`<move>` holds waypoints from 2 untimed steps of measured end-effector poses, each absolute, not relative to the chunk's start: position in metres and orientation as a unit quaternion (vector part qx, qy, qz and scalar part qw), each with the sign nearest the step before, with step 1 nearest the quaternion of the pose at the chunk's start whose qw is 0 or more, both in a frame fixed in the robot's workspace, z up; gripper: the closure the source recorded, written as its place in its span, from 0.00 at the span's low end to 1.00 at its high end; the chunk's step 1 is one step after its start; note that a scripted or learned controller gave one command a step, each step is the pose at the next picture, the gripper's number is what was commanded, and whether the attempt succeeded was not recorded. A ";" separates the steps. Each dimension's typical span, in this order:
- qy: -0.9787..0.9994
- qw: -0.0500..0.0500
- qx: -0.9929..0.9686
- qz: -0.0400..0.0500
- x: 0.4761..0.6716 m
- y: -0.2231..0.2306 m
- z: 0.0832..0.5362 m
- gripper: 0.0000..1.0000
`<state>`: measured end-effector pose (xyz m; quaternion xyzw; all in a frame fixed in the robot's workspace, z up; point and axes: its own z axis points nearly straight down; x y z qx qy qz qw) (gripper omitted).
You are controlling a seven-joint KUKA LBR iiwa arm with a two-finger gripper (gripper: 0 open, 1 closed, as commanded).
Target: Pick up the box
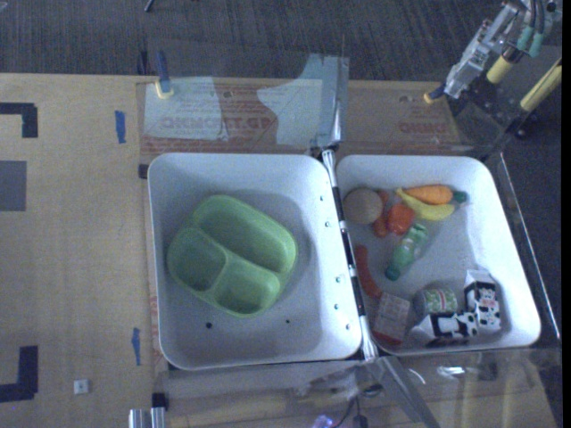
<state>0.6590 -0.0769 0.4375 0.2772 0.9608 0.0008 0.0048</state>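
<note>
- The right bin (pixel 500 194) serves as the landmark; it sits on the table (pixel 71 239), side by side with the left bin (pixel 178 185), their inner edges touching along a central seam.
- The box (pixel 483 302), white with black cow-like patches, lies in the near-right corner of the right bin, tilted against the bin's wall.
- Just left of the box, and touching it, is a round can (pixel 439 300) with a greenish label; below the can lies a dark-and-white item I cannot identify clearly.
- Further left along the bin's near edge sits a small pinkish carton (pixel 390 313), with a red pepper-like piece (pixel 366 273) beside it along the inner wall.
- In the middle of the right bin lies a green bottle (pixel 407 251), tilted on its side.
- Toward the bin's far side: a brown round fruit (pixel 362 205), a red-orange piece (pixel 399 218) beside it, then a carrot (pixel 428 193) lying on top of a banana (pixel 433 210).
- The left bin holds a green divided plate (pixel 234 253), lying at a slant.
- The end effector (pixel 464 71) hangs beyond the far-right corner of the right bin, outside it and well apart from the box; whether it is open or closed cannot be made out at this angle.
</note>
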 end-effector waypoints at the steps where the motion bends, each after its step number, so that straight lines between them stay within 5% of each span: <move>1: 0.983 0.005 0.184 0.000 0.656 -0.108 0.438 1.00; 2: 0.983 0.011 0.184 0.001 0.658 -0.107 0.451 1.00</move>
